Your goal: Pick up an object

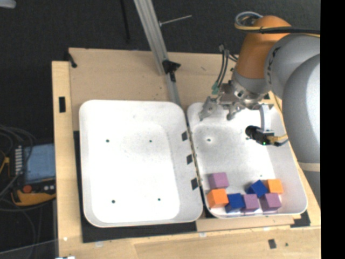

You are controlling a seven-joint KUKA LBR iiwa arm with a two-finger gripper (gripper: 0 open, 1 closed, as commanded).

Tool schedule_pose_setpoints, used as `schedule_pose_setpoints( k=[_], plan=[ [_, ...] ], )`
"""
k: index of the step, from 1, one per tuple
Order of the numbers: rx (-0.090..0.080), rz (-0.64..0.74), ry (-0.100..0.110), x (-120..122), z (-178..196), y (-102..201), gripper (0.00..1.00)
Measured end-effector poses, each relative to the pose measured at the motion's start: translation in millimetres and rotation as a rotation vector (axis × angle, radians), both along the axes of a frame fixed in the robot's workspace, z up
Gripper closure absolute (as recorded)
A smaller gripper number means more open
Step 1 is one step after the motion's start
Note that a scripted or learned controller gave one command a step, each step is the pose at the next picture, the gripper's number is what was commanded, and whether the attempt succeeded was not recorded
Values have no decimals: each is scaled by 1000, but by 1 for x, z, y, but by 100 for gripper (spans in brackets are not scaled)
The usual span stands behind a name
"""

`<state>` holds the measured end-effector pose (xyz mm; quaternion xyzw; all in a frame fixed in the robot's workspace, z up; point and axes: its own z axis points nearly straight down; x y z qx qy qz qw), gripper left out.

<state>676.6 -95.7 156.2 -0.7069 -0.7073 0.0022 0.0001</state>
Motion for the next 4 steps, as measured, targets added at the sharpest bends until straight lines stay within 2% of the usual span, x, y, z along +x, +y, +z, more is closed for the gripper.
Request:
schedule_pose_setpoints(
  k=[1,2,4],
  plan=[
    [0,-1,2,-1,-52,-1,0],
    [0,-1,-8,2,-37,-2,100],
    [2,3,-11,-2,76,3,100]
  ],
)
